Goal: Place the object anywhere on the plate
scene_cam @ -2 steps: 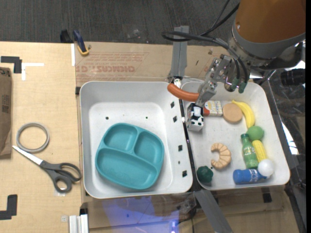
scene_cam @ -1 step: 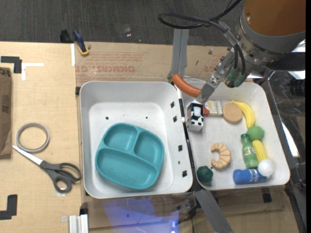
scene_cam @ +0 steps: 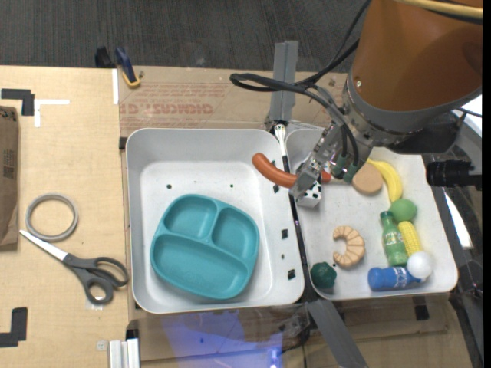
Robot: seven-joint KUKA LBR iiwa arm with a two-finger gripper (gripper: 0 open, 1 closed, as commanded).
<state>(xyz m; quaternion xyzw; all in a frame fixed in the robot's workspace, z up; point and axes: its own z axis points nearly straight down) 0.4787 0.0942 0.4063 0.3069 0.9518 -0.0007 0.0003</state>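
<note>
Closest to the lens is the arm's orange band (scene_cam: 422, 29), looming over the scene up and to the right of the plate (scene_cam: 203, 244). Below it I see the grey wrist running down to the gripper (scene_cam: 311, 186), which hangs just beyond the plate's upper right corner, over the wall between the two bins. Whether it is spread or closed I cannot tell from this angle; cables and its own body clutter that spot.

The teal plate has three compartments, lies tilted in the left bin (scene_cam: 184, 156) and has nothing on it. The sausage (scene_cam: 272, 169) is up and right of the plate, apart from it, lying slantwise across the dividing wall with its right end right at the gripper. I cannot tell whether it is gripped or only resting there. A small white block with dark dots (scene_cam: 309, 198) sits just under the gripper.

Right of the plate, in the right bin (scene_cam: 337, 217), I count a croissant (scene_cam: 349, 245), a dark green lump (scene_cam: 323, 274), a green bottle (scene_cam: 393, 236), a corn cob (scene_cam: 409, 236), a white ball (scene_cam: 420, 264), a blue container (scene_cam: 387, 278), a banana (scene_cam: 390, 179) and a tan round piece (scene_cam: 367, 181).

Left of the plate, outside the bins, lie scissors (scene_cam: 80, 265) and a tape ring (scene_cam: 31, 217).
</note>
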